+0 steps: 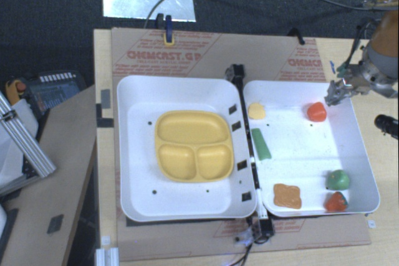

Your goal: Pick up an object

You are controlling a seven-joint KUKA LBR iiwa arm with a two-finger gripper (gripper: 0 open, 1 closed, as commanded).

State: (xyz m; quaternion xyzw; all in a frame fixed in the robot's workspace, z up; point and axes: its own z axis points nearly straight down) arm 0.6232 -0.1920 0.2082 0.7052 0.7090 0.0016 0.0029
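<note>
On the pale wooden worktop (75,134), the left bin (134,152) holds a yellow three-compartment tray (192,145). The right bin (358,146) carries small toy foods: a pale yellow piece (256,111) near its far left corner, a green stick (260,143) along the left wall, an orange toast-like slab (287,195) at the near edge, a round orange-red piece (317,111) toward the far right, and a green ball (338,179) just above a red-and-green one (336,202) in the near right corner. The pincer (336,91) hangs over the bin's far right rim, near the orange-red piece; I cannot tell whether it is open or closed.
</note>
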